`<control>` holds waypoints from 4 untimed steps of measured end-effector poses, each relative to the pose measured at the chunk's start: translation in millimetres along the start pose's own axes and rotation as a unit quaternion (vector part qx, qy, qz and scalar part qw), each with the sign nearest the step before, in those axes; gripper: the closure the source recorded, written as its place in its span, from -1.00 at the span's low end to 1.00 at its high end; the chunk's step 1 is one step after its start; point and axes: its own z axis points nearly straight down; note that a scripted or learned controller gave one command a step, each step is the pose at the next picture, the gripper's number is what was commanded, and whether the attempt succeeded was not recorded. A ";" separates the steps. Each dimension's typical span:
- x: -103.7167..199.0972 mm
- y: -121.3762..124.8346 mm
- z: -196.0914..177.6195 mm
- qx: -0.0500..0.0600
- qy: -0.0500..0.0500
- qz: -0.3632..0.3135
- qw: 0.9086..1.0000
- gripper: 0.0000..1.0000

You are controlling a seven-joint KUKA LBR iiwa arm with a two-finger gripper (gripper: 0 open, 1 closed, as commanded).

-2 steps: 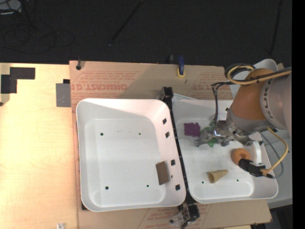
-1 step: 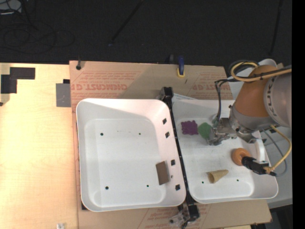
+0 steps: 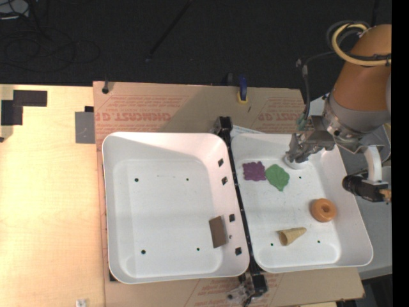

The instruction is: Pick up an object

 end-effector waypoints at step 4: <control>-120.1 -41.2 -18.1 0.006 -0.001 0.003 1.000 1.00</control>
